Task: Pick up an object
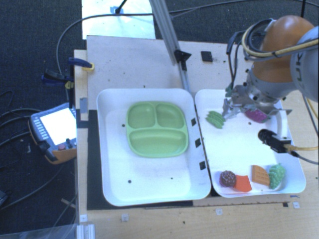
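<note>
**A:** Where's your target?

**B:** The green pea pod [215, 119] lies in the right bin [234, 148], up near its left wall. Your end effector [230, 108] sits just beside it; can't tell its state. A purple piece [256, 115] is under the wrist. Food toys [251, 178] bunch in the near corner; the green plate [157, 129] is in the left bin [112, 148].

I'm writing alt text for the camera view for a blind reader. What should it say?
A robot arm's gripper hovers in the right white bin beside a green pea pod toy; more toy foods line that bin's near edge. The left white bin holds a green divided plate.
</note>
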Robot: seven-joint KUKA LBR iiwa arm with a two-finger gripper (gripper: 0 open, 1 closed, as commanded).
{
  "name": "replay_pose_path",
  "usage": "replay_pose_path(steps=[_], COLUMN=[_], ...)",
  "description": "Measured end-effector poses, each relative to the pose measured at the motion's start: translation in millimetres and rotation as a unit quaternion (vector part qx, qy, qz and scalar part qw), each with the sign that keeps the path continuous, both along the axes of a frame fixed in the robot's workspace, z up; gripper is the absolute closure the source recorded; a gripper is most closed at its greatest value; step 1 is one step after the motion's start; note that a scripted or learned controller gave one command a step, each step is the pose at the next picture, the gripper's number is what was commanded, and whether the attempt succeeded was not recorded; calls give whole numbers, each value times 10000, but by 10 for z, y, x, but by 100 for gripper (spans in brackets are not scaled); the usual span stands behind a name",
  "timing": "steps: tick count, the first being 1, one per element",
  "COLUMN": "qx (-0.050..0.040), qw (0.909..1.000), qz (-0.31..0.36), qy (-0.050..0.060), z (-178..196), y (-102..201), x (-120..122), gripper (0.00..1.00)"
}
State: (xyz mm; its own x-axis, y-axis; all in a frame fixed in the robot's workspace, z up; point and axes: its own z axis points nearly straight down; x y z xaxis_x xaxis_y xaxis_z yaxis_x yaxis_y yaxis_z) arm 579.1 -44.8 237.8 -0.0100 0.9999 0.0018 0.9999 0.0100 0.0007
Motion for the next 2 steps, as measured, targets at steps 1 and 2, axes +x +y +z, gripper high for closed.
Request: replay_pose_path(steps=[1,2], qx=[6,2], qw=[10000,10000], qz=[8,0], qy=[3,8], z=[52,-84], y=[577,1088], x=[-117,-259], gripper=[100,100])
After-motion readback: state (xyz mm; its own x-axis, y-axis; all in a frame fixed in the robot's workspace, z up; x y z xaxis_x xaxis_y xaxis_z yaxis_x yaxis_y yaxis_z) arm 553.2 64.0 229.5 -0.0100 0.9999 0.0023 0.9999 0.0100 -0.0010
